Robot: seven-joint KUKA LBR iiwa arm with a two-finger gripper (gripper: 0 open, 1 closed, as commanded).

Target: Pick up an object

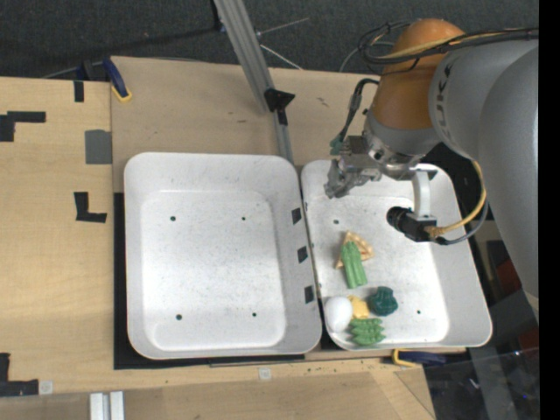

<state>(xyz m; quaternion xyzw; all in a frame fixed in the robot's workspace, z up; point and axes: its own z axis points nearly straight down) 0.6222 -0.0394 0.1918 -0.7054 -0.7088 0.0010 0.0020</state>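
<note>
In the right bin (437,318) lie several small toys: a green corn-like piece (353,265) on a tan bit (360,245), a dark green lump (382,302), a white egg (337,310) beside a yellow piece (359,308), and a light green spiky toy (367,331). My gripper (338,185) hangs over the bin's far left corner, well above and behind the toys. Nothing shows between its fingers.
The left bin (210,252) lies beside the right one. A grey metal pole (254,55) slants down to the bins' shared far edge. A black cable and connector (411,221) hang from the wrist over the right bin. The arm's bulk covers the right side.
</note>
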